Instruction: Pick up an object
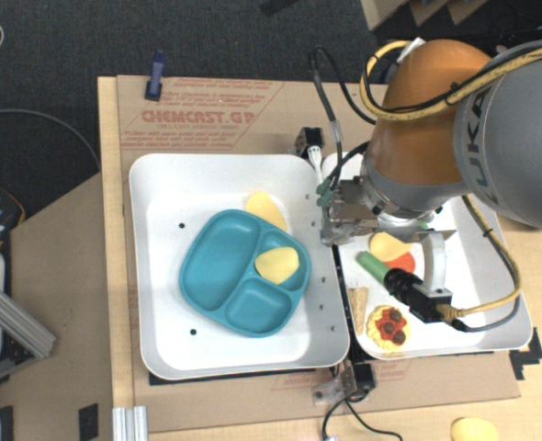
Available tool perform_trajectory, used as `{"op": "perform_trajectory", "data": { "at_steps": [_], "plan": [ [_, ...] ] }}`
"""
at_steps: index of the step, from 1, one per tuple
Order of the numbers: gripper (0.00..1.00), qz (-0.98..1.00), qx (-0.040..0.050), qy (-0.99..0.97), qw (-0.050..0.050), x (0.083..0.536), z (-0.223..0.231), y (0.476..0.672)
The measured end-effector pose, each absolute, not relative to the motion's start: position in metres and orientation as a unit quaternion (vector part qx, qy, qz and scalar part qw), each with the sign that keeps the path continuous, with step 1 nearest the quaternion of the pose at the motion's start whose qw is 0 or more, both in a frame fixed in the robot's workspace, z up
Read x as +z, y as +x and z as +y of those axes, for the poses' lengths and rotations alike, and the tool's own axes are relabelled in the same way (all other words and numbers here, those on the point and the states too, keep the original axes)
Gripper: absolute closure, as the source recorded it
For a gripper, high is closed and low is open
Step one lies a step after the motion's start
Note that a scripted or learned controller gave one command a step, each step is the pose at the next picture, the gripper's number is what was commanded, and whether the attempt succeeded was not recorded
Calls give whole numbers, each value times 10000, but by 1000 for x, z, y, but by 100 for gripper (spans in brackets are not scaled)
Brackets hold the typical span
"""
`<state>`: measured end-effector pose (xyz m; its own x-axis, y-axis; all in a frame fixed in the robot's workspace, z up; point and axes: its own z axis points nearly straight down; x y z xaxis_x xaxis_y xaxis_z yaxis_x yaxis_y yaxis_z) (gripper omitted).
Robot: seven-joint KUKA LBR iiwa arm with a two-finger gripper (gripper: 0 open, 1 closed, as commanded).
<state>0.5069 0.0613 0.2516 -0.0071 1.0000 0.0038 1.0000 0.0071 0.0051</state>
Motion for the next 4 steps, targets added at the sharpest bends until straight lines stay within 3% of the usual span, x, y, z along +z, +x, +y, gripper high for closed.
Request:
{"op": "perform_trajectory", "data": {
  "at_steps": [1,2,3,4],
  "plan": [
    [100,7051,9,7090,37,270,-5,569],
    [100,7059,-26,7083,-12,184,-32,626],
    [100,7050,15,7092,17,85,-97,622],
    [100,7070,26,7072,62,101,-95,624]
  ]
}}
